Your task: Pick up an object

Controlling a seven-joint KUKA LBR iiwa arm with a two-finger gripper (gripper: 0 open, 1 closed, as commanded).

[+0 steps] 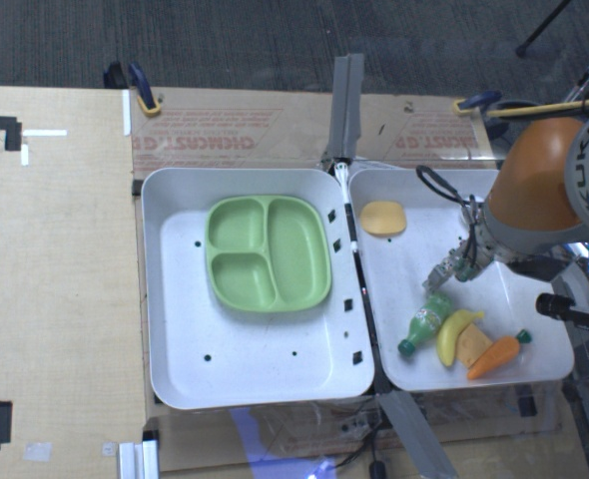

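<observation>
1. Nearest the lens I see the front rim of the right bin (534, 375), smooth white plastic, shallow, rounded corners. I use this bin as my landmark.
2. Against that front rim: a carrot (494, 356), orange, tapered, matte, with a green stub at its top end.
3. Touching the carrot's left side: a pale orange wedge (473, 344), and beside that a curved yellow banana (452, 332), glossy.
4. Left of the banana, touching it: a green bottle (423, 323), translucent, lying tilted, cap toward the bin's front-left corner.
5. Far-left corner of the bin: a tan flat rounded piece (382, 219), like a bun or cookie, well apart from the cluster.
6. My gripper (442, 279) hangs inside the bin just above the bottle's upper end; metal, cluttered with cable. I cannot tell how wide it stands or whether it has anything.
7. The arm (539, 183) comes in over the bin's right side, orange band, grey shell.
8. Left of the bin: a second white bin (175, 357) holding a light green three-compartment plate (270, 253), smooth, rounded square.
</observation>
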